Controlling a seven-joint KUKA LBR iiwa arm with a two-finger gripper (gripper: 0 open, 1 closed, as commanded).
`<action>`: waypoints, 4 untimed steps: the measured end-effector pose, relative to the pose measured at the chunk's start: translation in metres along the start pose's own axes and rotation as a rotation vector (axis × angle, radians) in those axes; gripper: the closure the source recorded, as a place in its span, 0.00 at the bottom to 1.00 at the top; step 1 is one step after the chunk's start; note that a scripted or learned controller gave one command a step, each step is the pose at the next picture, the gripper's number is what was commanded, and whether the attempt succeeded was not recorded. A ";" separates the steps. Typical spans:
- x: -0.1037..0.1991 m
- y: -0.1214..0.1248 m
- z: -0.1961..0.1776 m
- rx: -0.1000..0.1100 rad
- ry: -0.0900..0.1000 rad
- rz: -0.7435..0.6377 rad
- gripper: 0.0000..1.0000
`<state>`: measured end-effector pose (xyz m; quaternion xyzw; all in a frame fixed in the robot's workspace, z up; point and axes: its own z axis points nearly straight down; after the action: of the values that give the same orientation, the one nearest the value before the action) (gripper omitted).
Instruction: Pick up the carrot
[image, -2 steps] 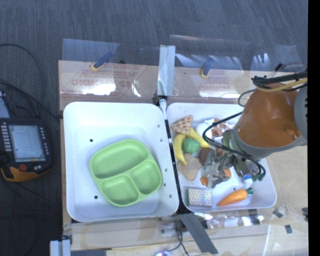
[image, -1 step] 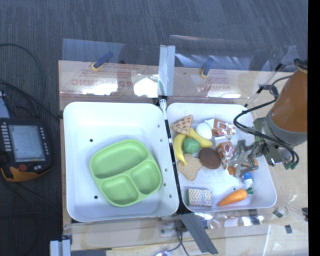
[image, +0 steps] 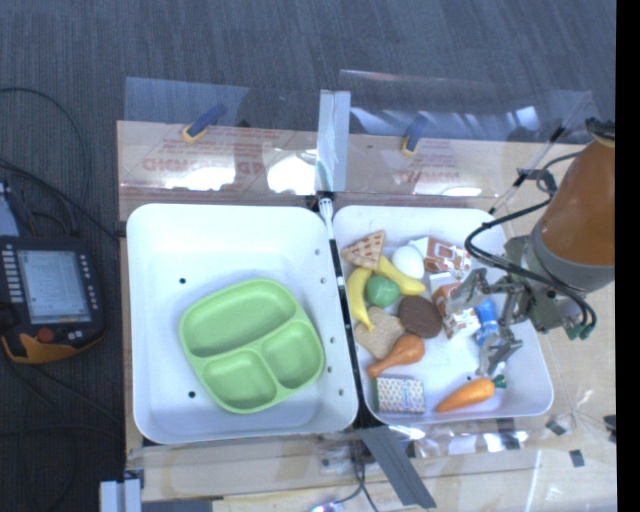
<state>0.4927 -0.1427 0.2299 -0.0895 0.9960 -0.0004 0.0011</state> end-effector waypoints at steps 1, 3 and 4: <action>0.002 0.007 0.073 -0.003 0.006 0.188 0.00; 0.001 0.028 0.129 -0.005 -0.003 0.271 0.00; 0.001 0.028 0.130 -0.004 -0.003 0.271 0.00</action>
<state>0.4872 -0.1157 0.1003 0.0458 0.9989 0.0017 0.0026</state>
